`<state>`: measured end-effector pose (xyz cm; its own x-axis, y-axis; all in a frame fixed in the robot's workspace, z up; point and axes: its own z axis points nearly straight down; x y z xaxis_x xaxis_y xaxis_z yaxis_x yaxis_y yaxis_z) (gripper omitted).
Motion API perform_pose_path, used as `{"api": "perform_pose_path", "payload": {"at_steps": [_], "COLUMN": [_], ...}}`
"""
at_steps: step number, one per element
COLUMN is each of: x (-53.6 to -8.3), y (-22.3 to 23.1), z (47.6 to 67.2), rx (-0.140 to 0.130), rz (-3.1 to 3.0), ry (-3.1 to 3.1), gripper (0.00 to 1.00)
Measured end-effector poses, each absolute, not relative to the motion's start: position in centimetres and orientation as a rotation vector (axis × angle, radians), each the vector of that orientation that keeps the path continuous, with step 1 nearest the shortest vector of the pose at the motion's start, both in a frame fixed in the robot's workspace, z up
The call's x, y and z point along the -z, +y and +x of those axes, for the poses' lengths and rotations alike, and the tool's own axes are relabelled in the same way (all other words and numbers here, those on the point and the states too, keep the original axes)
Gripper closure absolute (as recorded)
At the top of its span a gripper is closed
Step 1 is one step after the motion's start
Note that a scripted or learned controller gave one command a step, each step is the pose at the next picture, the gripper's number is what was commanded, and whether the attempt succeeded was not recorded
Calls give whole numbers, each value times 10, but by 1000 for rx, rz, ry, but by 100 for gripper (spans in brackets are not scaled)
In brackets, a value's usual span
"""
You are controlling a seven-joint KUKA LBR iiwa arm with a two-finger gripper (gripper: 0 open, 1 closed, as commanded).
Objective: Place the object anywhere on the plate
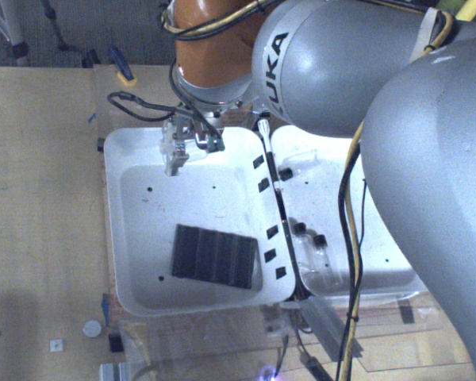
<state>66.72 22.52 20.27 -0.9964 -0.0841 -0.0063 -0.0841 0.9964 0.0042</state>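
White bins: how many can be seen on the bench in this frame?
2. The left bin holds a dark ridged plate, with the gripper above its far end. The right bin sits beside it, largely covered by the arm, so items there may be hidden.

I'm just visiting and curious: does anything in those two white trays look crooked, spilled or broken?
Nothing looks spilled or broken. The dark ribbed plate lies flat in the left bin, turned a little askew to its walls. The gripper hangs over that bin's far end, well away from the plate. Small clear and dark bits sit in the right bin, too small to identify.
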Motion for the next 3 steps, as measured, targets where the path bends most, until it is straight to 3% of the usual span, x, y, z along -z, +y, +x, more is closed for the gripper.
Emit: {"api": "perform_pose_path", "payload": {"at_steps": [1, 2, 3], "x": [-249, -260, -212], "y": [226, 227, 176], "z": [667, 668, 667], "rx": [-5, -13, -3], "rz": [-316, -312, -630], "ry": [3118, 3111, 3075], "gripper": [100, 100, 100]}}
